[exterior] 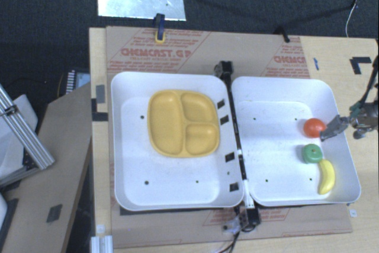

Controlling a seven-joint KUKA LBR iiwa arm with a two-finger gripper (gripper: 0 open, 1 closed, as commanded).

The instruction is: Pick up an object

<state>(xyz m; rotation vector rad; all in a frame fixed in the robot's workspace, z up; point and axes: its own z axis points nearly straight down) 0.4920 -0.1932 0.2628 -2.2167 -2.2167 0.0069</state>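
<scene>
From the overhead camera you see two shallow white bins side by side on the bench. In the left bin (127, 186) lies a yellow divided plate (182, 123) with three compartments, sitting near the middle. In the right bin (272, 186) three small things sit close to the right wall: an orange-red ball (314, 126) highest in the view, a green round piece (312, 153) just below it, and a yellow banana (326, 176) below that, near the green piece. The gripper (336, 127) comes in over the right rim, its dark tip just beside the orange-red ball, on that ball's right. You cannot tell how its jaws stand, and nothing shows between them.
</scene>
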